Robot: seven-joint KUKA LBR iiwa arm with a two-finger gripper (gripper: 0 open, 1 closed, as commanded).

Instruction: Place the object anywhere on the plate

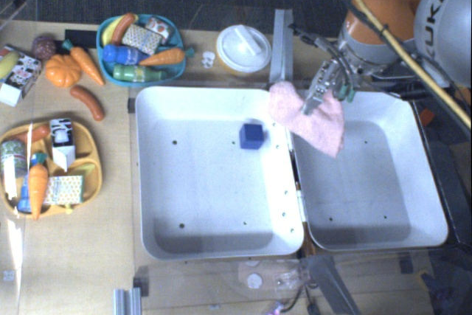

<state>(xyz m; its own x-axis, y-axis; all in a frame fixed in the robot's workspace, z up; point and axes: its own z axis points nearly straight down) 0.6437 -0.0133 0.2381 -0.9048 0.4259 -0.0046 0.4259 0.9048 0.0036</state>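
Pincer lifts pink cloth over the bins

Cloth count: one soft pink fabric square (308,120), crumpled and hanging by its upper edge from the pincer (318,96), whose fingers are pinched together on it. It dangles over the seam between two shallow white bins, left (169,232) and right (383,225). One small blue cube (252,135) sits in the left bin. One round white plate (244,48) rests on the bench (110,247) beyond the bins.
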